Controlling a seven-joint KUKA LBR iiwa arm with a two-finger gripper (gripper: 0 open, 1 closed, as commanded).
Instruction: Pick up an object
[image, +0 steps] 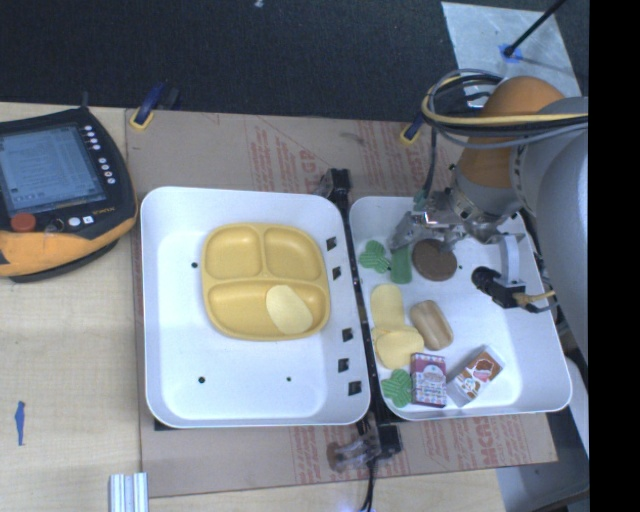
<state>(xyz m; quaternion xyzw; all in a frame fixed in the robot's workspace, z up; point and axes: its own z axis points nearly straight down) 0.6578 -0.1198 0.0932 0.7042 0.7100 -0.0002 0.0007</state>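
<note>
My gripper (428, 232) hangs over the far part of the right bin (525, 352). A brown round disc (434, 262) lies just in front of it. Left of the disc are a green leafy piece (374, 256) and a green strip (401, 266). Toward the bin's middle lie two pale yellow pieces (387, 303) (399, 347) and a tan bread roll (432, 324). Along the near edge sit a red carton (428, 381), a brown-and-white carton (476, 374) and another green piece (396, 386). I see nothing held in the gripper.
The left bin (180, 340) holds a yellow divided plate (240, 255) with a pale yellow oval (289, 309) in its near compartment. A teach pendant (55, 190) rests on the bench at the far left. The arm's grey body looms over the right bin's right side.
</note>
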